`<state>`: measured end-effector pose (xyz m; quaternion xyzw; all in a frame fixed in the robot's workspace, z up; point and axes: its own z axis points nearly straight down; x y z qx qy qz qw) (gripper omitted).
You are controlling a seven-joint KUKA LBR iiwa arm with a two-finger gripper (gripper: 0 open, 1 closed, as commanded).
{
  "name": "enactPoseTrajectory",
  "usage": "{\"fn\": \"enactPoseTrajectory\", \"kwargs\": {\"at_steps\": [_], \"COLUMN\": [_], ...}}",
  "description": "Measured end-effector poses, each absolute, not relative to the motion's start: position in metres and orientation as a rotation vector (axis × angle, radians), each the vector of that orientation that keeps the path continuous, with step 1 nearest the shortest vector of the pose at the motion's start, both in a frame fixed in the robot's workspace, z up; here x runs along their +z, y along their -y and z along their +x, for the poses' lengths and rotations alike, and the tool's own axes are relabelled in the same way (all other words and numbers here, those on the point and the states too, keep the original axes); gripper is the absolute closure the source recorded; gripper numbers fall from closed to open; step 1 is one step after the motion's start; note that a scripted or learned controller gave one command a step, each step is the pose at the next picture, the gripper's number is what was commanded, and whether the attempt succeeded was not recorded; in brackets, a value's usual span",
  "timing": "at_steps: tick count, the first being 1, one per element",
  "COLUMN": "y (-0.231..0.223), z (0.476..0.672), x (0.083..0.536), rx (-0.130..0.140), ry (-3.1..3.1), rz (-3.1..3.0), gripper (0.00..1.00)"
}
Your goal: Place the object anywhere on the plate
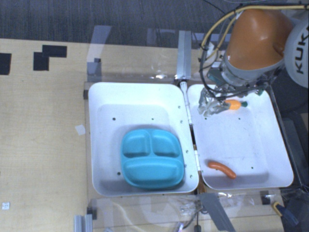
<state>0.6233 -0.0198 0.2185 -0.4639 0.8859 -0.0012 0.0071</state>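
Claw (pixel 212 105): we cannot tell its state; the arm (pixel 256 37) hides part of it.
Carrot (pixel 235 105): partly hidden, just beside the claw.
Sausage (pixel 222 168): near the right bin's (pixel 277 129) front edge.
Plate (pixel 152 158): in the left bin (pixel 104 129).

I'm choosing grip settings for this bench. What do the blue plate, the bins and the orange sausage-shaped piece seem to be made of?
The blue plate looks like moulded plastic: uniform colour, rounded compartment ridges, a soft sheen. The bins look like thin white plastic with a smooth matte finish and rounded corners. The orange sausage-shaped piece is probably glossy plastic or rubber toy food, judging by its highlight; which of the two is unclear.
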Motion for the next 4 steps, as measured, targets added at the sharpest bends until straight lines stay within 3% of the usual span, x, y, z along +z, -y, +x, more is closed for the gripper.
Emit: {"fn": "enactPoseTrajectory", "kwargs": {"at_steps": [1, 2, 3, 4], "y": [0.104, 0.05, -0.003, 0.033], "z": [0.54, 0.614, 0.55, 0.607], "x": [0.2, 0.217, 0.251, 0.195], "rx": [-0.006, -0.005, -0.006, -0.004], "ry": [-2.669, -2.617, -2.396, -2.448], "rz": [-1.645, -1.717, -2.015, -1.953], "gripper": [1.0, 1.0, 1.0, 1.0]}}
